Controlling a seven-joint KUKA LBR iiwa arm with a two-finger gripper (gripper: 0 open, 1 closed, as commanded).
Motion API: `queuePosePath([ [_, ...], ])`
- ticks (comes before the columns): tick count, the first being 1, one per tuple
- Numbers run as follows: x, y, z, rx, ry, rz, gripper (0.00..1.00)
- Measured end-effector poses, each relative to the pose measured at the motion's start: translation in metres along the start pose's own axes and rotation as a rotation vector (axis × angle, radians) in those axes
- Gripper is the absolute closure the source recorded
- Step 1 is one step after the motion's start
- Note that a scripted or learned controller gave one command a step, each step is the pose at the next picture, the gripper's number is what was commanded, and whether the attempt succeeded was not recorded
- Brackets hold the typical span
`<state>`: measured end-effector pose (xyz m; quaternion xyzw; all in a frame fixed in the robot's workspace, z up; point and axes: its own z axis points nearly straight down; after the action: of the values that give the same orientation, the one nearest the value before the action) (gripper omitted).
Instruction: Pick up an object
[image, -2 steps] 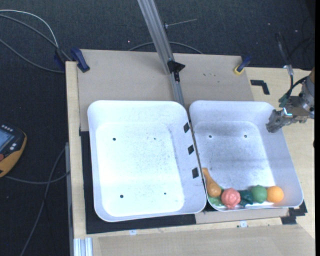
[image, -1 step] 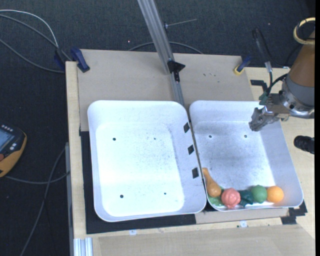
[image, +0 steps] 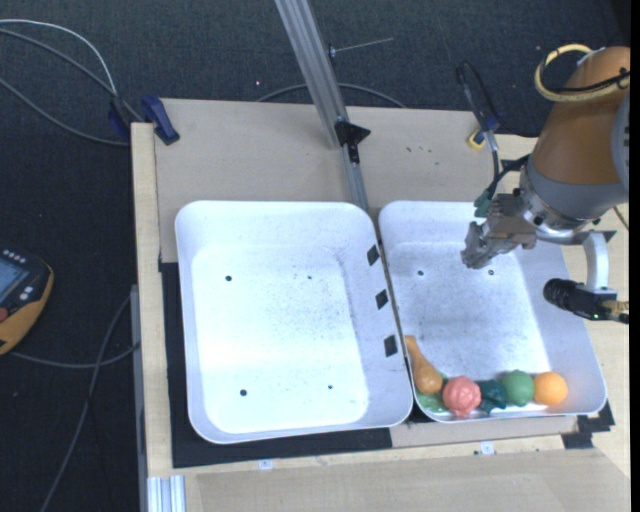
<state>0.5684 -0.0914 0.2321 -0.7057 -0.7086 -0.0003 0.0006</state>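
Observation:
My gripper (image: 478, 255) hangs over the upper middle of the right bin (image: 470, 320), well above its floor, with nothing visible between its fingers. Along that bin's front edge lies a row of toy foods: an orange carrot-shaped piece (image: 422, 368), a pink round one (image: 461, 394), a dark teal piece (image: 494, 394), a green round one (image: 518, 385) and an orange ball (image: 551, 388). The gripper is far from them, toward the back of the bin.
The left bin (image: 275, 320) sits beside the right one, with black clips (image: 381, 298) along the shared edge. A slanted metal pole (image: 325, 85) rises behind the bins. A black cylinder (image: 575, 297) juts out at the arm's right. Cables lie around the bench.

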Motion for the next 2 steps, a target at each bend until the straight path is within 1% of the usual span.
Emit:
queuePosePath([
  [1,0.042,-0.005,0.0,0.0,0.0,0.0,1.0],
  [2,0.092,-0.005,-0.004,-0.001,0.0,-0.001,1.0],
])
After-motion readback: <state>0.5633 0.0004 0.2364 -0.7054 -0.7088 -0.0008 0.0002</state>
